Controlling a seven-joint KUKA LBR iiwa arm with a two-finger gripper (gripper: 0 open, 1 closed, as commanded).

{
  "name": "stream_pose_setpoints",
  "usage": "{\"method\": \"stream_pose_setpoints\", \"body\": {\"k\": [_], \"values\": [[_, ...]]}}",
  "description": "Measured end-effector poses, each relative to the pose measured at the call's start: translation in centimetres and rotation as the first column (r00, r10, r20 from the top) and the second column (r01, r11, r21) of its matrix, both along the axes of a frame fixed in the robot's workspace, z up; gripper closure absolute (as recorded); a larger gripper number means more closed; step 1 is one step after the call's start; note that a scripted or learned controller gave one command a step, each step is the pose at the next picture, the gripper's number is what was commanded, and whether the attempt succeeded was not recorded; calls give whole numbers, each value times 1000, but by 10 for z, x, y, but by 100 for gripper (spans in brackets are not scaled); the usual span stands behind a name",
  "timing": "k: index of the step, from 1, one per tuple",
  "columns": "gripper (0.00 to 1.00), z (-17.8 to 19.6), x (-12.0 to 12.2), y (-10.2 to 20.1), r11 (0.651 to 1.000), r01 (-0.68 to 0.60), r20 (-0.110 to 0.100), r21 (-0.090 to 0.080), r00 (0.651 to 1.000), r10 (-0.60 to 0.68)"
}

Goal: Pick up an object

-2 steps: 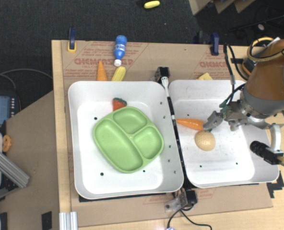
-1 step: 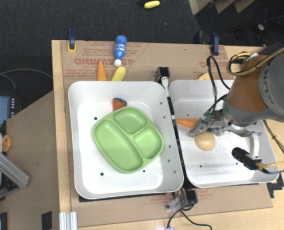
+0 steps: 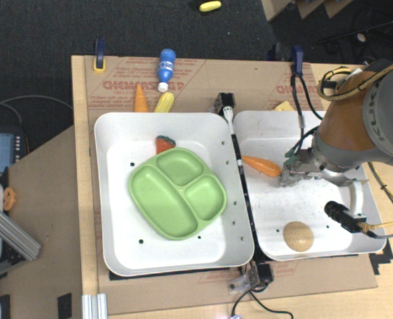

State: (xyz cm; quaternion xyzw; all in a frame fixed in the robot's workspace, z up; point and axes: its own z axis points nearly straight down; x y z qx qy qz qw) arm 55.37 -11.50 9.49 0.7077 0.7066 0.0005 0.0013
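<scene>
The gripper (image 3: 286, 176) is low in the right bin (image 3: 316, 241), close to its left wall; I cannot tell if it is open or closed, or if it has anything. Just at ten o'clock from it lies a carrot (image 3: 261, 166), and its fat end looks to be touching the gripper or right next to it. At five o'clock, near the front wall, sits a round bread roll (image 3: 298, 236), well apart.

The carrot seems the thing to pick up; to do it well, the gripper should sit over the middle of the carrot, turn across its thin way, go down low, then squeeze and lift slowly; the wall is close, so it must not bump it.

In the left bin (image 3: 117, 244) rests a green plate (image 3: 176, 193); a small red thing (image 3: 164, 143) peeks out at its twelve o'clock.
</scene>
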Motion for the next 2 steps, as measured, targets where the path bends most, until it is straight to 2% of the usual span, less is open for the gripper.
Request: {"method": "stream_pose_setpoints", "body": {"k": [1, 2], "values": [[100, 187, 57, -10, 1000, -4, 20, -5, 1000, 5], [0, 176, 52, -9, 1000, -3, -2, 0, 1000, 3]]}}
